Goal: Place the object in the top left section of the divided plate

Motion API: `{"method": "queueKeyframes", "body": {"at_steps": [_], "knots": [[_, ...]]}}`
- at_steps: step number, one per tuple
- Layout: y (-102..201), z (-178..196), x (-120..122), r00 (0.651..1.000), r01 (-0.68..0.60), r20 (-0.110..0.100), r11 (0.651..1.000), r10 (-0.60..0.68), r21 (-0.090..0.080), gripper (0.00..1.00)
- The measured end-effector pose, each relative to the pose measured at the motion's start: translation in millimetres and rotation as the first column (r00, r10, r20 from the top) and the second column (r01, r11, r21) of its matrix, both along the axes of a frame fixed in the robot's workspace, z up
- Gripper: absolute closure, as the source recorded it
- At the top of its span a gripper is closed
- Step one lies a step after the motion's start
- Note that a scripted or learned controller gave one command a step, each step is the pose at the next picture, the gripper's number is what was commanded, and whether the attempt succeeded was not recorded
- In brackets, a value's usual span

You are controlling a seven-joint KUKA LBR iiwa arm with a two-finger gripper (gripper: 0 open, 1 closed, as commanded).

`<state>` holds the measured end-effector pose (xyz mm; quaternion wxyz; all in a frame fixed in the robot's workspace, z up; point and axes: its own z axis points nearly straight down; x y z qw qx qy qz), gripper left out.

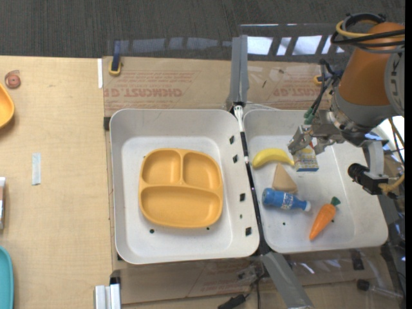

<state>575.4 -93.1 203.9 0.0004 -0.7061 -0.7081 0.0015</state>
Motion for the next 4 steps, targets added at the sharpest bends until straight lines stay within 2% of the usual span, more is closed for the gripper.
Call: {"method": "queueKeyframes", "body": {"at_steps": [1,2,3,4], "knots": [[61,102,19,0.981,-0.196,0.001,0.981,0.196,0.000,1.00],[131,87,21,0.985,-0.174,-0.001,0.985,0.174,0.001,1.00],[199,70,-38,0.972,-0.236,-0.001,0.972,0.236,0.000,1.00],[272,99,5,0.999,-0.035,0.000,0.999,0.035,-0.002,1.00]]}}
